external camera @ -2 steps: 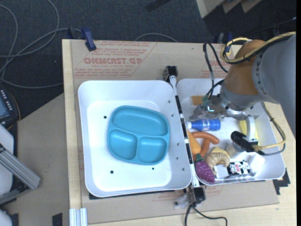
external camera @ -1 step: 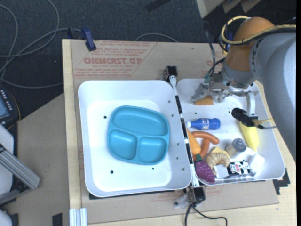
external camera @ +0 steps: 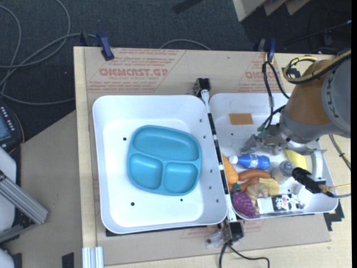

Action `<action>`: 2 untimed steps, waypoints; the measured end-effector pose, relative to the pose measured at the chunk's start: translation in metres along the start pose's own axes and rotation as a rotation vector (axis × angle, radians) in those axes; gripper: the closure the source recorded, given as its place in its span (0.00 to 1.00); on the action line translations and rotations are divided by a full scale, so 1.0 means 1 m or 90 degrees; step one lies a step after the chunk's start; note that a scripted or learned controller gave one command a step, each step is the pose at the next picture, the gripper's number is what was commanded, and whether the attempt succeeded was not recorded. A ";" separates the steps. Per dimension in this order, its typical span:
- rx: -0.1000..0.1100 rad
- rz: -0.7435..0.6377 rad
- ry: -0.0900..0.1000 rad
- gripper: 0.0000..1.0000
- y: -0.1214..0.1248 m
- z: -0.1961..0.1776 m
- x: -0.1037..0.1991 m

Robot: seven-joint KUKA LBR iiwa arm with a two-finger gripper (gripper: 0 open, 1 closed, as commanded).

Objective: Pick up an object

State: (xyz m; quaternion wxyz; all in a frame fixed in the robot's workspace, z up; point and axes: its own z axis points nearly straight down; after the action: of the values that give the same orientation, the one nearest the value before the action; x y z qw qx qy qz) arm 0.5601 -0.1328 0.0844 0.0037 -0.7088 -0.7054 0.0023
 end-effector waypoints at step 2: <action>-0.008 -0.003 -0.004 0.00 -0.016 0.000 0.035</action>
State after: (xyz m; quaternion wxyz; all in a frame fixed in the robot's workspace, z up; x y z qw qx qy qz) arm 0.5444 -0.0977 0.0851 -0.0028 -0.7073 -0.7069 -0.0001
